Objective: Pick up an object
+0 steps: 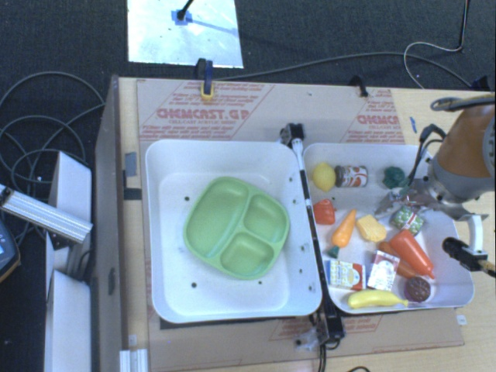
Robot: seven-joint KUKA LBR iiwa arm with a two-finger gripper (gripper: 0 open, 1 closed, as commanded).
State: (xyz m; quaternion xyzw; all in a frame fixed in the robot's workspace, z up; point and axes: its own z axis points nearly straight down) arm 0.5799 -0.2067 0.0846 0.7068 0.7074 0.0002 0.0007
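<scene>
The right bin (463, 291) holds several toy foods: a lemon (324, 177), a small can (353, 177), a dark green piece (394, 177), a red piece (325, 211), a small carrot (345, 227), a yellow block (371, 229), a green-and-white packet (408, 219), a large carrot (412, 254), two red-and-white cartons (343, 273), a banana (376, 299) and a dark red disc (418, 288). My gripper (401, 201) is low over the bin's right half, just above the green-and-white packet and right of the yellow block. Nothing is visibly lifted.
The left bin (167, 208) holds a green divided plate (237, 227). A metal clamp strip (306, 208) runs between the bins. My arm's orange band (465, 142) hangs over the right bin's far right corner. Cables lie on the floor at left.
</scene>
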